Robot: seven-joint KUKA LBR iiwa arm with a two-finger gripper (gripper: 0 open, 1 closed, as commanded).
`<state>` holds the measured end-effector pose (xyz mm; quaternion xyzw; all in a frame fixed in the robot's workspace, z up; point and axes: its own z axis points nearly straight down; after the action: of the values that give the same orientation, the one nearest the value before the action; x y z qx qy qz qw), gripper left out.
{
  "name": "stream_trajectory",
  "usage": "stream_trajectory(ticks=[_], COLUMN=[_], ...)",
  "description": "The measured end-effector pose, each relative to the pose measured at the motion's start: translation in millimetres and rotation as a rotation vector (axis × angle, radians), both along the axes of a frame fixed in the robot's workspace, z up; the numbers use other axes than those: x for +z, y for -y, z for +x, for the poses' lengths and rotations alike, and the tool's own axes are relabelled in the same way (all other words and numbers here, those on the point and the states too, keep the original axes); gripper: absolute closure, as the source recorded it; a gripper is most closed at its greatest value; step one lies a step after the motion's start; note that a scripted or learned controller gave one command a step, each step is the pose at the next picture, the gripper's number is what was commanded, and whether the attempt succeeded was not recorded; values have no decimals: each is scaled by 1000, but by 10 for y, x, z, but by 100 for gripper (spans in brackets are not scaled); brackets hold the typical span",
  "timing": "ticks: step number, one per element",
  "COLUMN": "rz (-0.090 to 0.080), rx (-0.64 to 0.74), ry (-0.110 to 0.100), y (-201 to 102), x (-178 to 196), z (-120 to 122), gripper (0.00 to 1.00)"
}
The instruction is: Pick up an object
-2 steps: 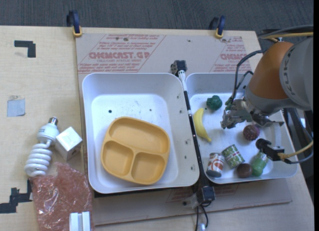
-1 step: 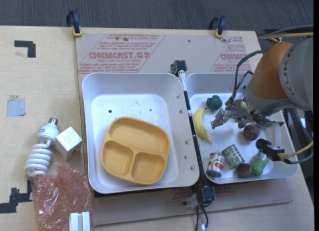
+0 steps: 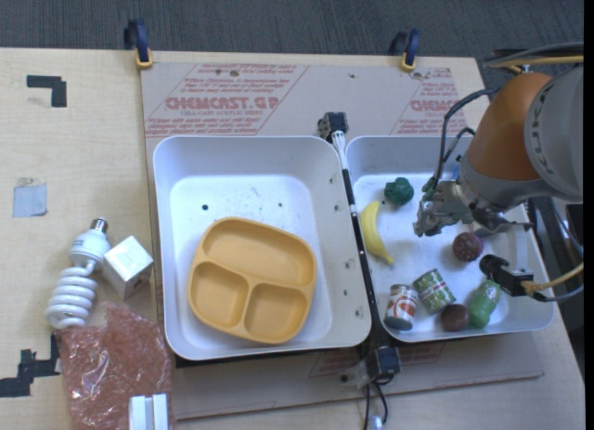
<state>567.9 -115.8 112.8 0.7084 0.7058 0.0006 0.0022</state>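
**Robot gripper low over the right bin**

The grey arm's two-finger gripper hangs in the right white bin, near its centre; its grip cannot be judged. A yellow plastic banana lies along the bin's left wall, with a green broccoli toy toward the far edge. A yellow divided tray sits in the left white bin.

This looks like a robotics lab. An industrial arm reaches in at the right over two white bins set on a protective-film board, which is held to the surface by blue clamps at the top. Black marker shapes sit at upper left, with loose cables at bottom centre.
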Motion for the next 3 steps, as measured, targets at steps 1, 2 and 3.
stream_trajectory(ticks=[1, 2, 3], rz=[0, 2, 1], rx=[0, 2, 1], ry=[-1, -4, -2], y=[0, -188, -181], x=[-5, -205, -106], z=[-2, -179, -170], gripper=[0, 0, 100])
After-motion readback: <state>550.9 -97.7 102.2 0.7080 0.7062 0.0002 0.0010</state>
